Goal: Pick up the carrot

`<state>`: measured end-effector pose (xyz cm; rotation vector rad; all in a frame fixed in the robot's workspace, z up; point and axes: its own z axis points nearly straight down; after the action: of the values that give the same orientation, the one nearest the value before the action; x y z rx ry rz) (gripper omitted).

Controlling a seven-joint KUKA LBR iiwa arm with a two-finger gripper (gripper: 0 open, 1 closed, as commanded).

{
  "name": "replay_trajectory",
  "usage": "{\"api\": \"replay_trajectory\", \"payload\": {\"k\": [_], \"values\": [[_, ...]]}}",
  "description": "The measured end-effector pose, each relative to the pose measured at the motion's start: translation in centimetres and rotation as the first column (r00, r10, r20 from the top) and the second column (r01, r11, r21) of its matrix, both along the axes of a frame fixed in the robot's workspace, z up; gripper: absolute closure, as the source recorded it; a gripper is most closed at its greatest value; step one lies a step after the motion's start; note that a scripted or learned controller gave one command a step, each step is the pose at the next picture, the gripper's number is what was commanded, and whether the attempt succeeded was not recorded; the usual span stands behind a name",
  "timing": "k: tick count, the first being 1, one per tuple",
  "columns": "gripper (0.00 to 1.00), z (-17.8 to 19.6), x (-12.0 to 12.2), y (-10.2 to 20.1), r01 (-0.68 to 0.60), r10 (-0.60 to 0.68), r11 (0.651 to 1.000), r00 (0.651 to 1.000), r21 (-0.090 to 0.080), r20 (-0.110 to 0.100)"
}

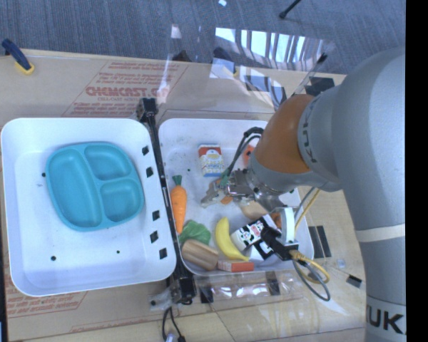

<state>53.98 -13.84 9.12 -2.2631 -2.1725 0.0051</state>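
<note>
1. We see the carrot (178, 201) lying in the right-hand bin (172, 135), close against that bin's left wall, its orange body running roughly up and down the picture with the green top at the upper end.

2. The gripper (215, 192) hangs over the middle of the same bin, to the right of the carrot and near it but apart from it; a strip of bare white floor shows between the two.

3. Whether the gripper is spread or closed we cannot tell (the metal parts at its tip are small and blurred), and we see nothing in its grasp; the carrot lies free on the bin floor.

4. Just below the carrot's lower tip lies a green leafy piece (195, 231), and beside that a yellow banana (227, 239) and a tan, bread-like roll (200, 254).

5. A small white and red carton (211, 159) sits in the upper part of the right bin, up and to the right of the carrot, above the gripper.

6. The arm (328, 141) comes in from the right, its orange band just above the wrist, covering much of the bin's right half.

7. The left-hand bin (14, 191) holds a blue divided plate (93, 185), well apart from the carrot.
</note>
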Motion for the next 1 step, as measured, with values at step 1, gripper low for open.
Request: {"api": "replay_trajectory", "payload": {"k": [1], "values": [[1.00, 0.97, -0.04, -0.01, -0.013, 0.013, 1.000, 1.000, -0.002, -0.006]]}}
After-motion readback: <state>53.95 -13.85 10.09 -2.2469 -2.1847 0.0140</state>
